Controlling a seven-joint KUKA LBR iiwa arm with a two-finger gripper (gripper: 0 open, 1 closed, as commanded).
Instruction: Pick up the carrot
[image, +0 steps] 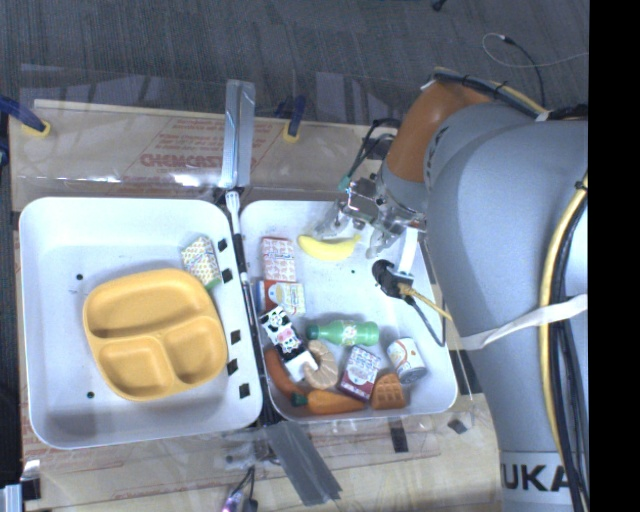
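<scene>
Lying at near edge of right bin (440, 395): carrot (335, 403), long axis along that edge, partly under other toys. Gripper (362, 222) over banana (328, 247) at far end, well apart from carrot. Finger opening: cannot tell.

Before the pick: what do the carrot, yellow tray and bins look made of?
Carrot: likely moulded plastic toy, smooth uniform orange with a soft sheen.
Yellow tray: probably plastic, matte, rounded moulded compartments.
Bins: look like white rigid plastic, slightly glossy, with rounded formed corners.
</scene>
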